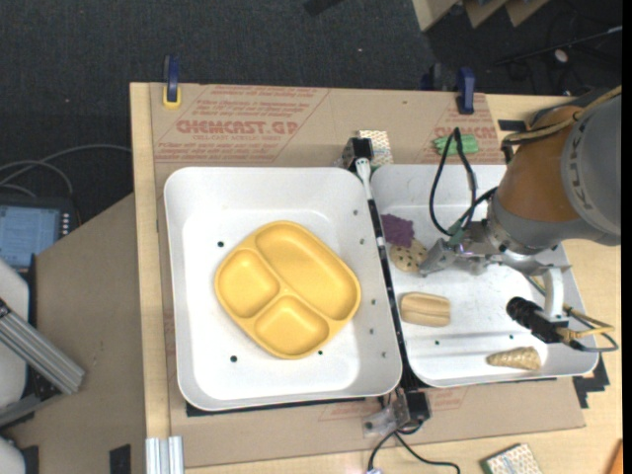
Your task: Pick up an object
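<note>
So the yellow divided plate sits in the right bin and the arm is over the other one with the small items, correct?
Not quite. The camera view shows the yellow divided plate in the left bin. The arm is over the right bin, which holds the small items.

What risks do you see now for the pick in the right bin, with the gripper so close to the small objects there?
1. The gripper is low between the purple object and the speckled cookie-like piece; it may push them instead of grasping one.
2. Both lie near the right bin's left wall, which could block a finger.
3. The black cable loops above the gripper and might snag.
</note>
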Motion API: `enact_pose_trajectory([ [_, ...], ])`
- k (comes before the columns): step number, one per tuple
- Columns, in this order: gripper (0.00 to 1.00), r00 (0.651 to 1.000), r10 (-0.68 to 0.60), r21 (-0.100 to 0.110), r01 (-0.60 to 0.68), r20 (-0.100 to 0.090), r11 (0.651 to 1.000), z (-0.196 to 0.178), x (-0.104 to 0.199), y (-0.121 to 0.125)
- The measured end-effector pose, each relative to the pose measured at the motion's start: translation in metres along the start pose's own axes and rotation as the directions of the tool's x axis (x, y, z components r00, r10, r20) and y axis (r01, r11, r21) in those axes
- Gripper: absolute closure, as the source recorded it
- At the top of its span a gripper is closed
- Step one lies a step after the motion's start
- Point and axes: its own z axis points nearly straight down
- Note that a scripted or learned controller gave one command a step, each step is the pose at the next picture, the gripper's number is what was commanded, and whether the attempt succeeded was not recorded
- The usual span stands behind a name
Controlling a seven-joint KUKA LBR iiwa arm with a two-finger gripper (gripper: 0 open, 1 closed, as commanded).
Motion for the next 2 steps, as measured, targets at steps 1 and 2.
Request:
enact_pose_trajectory([
  [1,0.0,1.0,0.002,-0.01,-0.002,0.005,1.0,-0.001,0.03,0.088],
  [2,0.0,1.0,0.016,0.004,-0.016,0.004,1.0,0.0,-0.042,0.007],
])
